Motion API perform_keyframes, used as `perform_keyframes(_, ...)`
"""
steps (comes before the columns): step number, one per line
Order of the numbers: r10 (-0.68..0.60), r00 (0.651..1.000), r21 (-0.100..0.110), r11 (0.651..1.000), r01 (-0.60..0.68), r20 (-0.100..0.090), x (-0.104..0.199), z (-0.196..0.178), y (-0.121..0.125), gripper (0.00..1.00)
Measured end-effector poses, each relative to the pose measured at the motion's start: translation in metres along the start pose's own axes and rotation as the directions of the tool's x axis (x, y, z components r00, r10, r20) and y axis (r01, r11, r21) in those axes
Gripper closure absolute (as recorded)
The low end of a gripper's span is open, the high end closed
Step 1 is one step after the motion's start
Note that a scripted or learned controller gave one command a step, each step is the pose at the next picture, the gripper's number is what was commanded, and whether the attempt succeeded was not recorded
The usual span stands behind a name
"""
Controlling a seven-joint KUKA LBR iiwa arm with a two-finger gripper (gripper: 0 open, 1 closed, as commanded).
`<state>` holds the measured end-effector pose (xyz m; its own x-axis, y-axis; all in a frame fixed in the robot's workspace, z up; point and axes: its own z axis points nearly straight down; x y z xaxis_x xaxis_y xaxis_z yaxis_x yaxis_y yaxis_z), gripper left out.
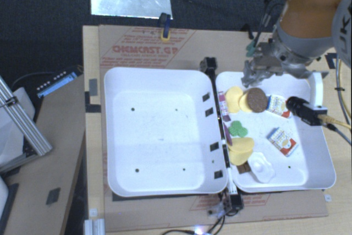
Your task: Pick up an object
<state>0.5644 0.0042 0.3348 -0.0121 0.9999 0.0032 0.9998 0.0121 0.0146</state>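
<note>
Presently the end effector (254, 81), grip state indeterminable, hovers just above the brown disc (256, 99) in the right bin (322, 165); crowding yellow pieces (235, 98) risk a fouled pick.

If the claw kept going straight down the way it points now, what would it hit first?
Probably the brown round disc or the yellow piece beside it: the claw hangs just above them in the right bin. Depth is unclear from one slanted view.
</note>
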Motion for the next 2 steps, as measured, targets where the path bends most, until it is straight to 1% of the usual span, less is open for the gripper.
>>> perform_keyframes(1,-0.002,1.0,0.001,1.0,0.002,-0.001,0.085,-0.094,0.016,1.0)
perform_keyframes(2,0.002,1.0,-0.001,1.0,-0.002,-0.002,0.138,-0.207,0.027,1.0)
